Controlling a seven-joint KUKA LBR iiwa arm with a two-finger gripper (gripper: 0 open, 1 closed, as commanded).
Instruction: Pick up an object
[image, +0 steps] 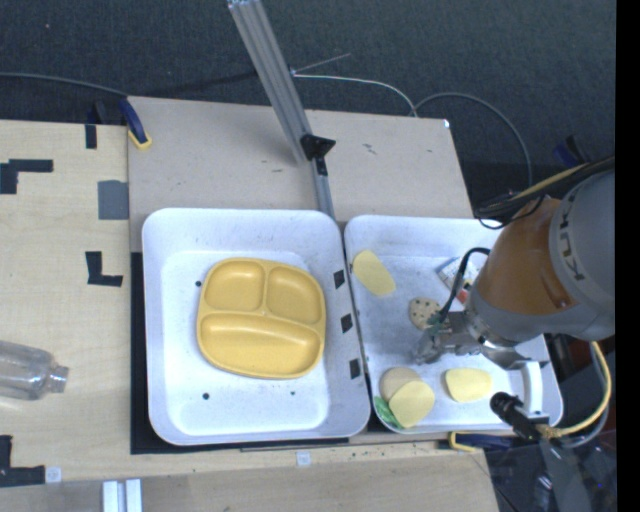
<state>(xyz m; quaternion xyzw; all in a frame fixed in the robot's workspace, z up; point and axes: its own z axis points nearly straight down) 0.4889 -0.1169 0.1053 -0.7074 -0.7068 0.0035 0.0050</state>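
In the right bin (400, 240) lie a pale yellow piece (373, 272) near its left wall, a small speckled cookie-like piece (421, 312) in the middle, a beige round piece (398, 380) and a yellow one (413, 402) at the front over something green (384, 411), and a yellow oval (467, 384) to their right. My gripper (431, 347) hangs low in this bin, just below the speckled piece and above the front pieces. Nothing shows between its fingers.
The left bin (170, 300) holds a yellow three-compartment plate (262, 317). A clear plastic bottle (25, 372) lies on the bench at far left. A metal pole (280, 85) slants down to the bins' back edge. Cables run behind the right bin.
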